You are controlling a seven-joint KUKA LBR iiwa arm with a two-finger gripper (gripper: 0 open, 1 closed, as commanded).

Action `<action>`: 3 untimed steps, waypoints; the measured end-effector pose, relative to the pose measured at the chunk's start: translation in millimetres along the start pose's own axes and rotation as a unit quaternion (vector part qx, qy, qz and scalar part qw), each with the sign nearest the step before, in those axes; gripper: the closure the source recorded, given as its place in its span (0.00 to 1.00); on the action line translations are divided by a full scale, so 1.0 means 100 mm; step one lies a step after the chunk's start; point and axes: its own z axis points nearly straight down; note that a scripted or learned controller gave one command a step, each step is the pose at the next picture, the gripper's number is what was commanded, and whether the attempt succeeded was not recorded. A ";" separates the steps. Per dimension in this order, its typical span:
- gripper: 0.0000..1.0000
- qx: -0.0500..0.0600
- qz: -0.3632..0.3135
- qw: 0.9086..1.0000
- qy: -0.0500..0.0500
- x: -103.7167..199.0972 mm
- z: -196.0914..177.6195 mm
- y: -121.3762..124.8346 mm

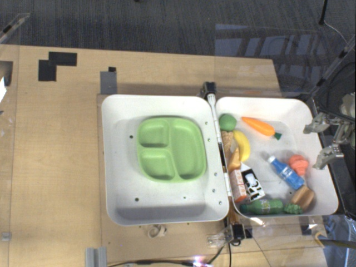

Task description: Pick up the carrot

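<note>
The left bin [119, 149] lay well away from the pincer [325, 141], holding a green divided plate [169, 149]. The right bin [289, 107] sat directly beside the pincer, which hovered at its right rim with both fingers spread apart and nothing between them. The carrot [258, 126] lay in that bin's upper part, apart from the pincer and up-left of it. A banana [242, 144] lay farther left, a blue bottle [286, 172] nearer, below-left, touching an orange-pink toy [299, 163].
</note>
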 end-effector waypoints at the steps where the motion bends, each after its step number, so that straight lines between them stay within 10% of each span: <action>1: 0.00 -0.003 -0.100 0.995 0.005 -0.14 1.56 -0.10; 3: 0.00 -0.001 -0.005 1.000 -0.002 -1.27 1.88 0.11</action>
